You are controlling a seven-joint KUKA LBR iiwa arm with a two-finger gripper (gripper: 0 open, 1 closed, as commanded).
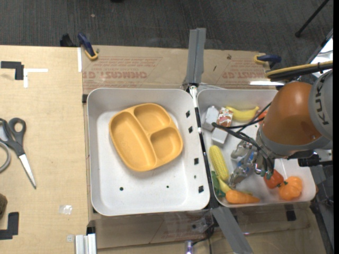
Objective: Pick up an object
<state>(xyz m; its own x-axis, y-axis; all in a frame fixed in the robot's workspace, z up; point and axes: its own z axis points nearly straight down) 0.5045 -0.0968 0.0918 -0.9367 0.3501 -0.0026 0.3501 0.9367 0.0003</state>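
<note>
My gripper hangs low in the right bin, just right of a corn cob, with its metal fingers pointing down and left. Nothing shows between the fingers. Around it lie a carrot near the front wall, a red tomato-like piece, an orange fruit, a banana at the back, a small red and white box and a white block. The orange wrist band covers the bin's right part.
The left bin holds a yellow divided plate. Scissors lie on the wooden bench at the far left. A grey bar stands behind the wall between the bins.
</note>
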